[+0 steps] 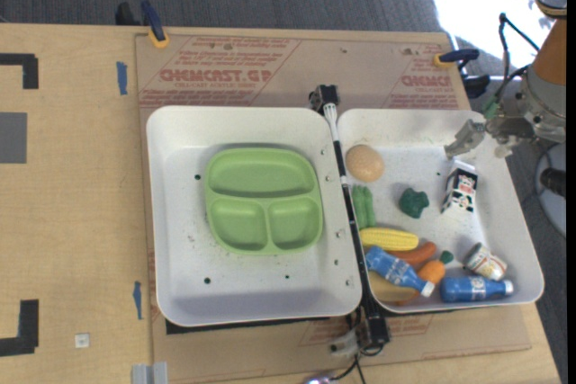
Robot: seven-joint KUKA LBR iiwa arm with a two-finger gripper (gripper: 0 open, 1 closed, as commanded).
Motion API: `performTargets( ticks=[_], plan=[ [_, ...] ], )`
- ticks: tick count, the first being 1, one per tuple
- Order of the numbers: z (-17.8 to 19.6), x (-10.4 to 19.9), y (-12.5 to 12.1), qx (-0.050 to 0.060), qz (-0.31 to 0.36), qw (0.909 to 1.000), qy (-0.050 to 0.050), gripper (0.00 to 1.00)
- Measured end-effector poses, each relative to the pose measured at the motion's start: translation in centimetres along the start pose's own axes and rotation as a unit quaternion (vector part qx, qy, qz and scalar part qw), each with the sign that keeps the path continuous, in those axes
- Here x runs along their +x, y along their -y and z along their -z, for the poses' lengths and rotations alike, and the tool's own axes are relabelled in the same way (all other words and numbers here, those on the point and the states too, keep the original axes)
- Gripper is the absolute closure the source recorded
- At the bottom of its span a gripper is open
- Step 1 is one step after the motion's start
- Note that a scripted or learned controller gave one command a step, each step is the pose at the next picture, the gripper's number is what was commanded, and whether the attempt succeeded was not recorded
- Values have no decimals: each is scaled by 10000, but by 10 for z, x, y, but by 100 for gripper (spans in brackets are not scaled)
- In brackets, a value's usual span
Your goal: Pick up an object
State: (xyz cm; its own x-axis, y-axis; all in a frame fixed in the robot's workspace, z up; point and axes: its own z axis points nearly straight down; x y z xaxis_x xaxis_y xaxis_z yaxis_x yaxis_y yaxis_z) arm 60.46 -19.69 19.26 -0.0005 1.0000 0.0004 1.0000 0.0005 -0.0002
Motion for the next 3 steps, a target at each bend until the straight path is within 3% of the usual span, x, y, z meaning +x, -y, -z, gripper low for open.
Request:
performTargets(
  ticks=[1, 2, 3],
  plan=[
    [-96, -18, 12, -9, 1445, 9895, -49, 0],
    [-86, -21, 12, -24, 1439, 9896, -8, 100],
    [-10, 63, 73, 10, 233, 9997, -7, 100]
  ],
)
